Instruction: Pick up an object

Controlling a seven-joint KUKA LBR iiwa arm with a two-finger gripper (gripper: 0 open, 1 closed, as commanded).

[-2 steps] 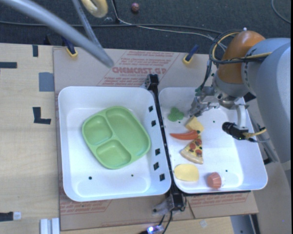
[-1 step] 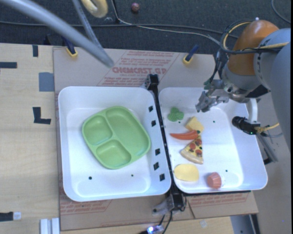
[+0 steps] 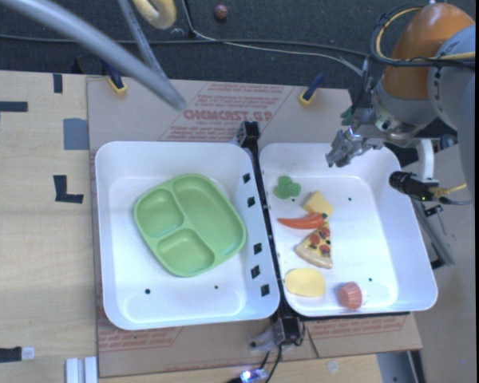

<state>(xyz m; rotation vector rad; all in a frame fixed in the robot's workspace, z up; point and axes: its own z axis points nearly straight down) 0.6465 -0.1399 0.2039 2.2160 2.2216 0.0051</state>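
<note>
Pale wooden desk [image 3: 32, 238] carries brown cardboard [image 3: 223, 110] under two white bins; dark carpet at twelve o'clock. The pincer's [image 3: 340, 155] opening is unclear.

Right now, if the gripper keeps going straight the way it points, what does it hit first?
The gripper points down-left over the right white bin's far edge. Probably bare bin floor first; the green broccoli piece lies further along that line. Depth is unclear.
</note>
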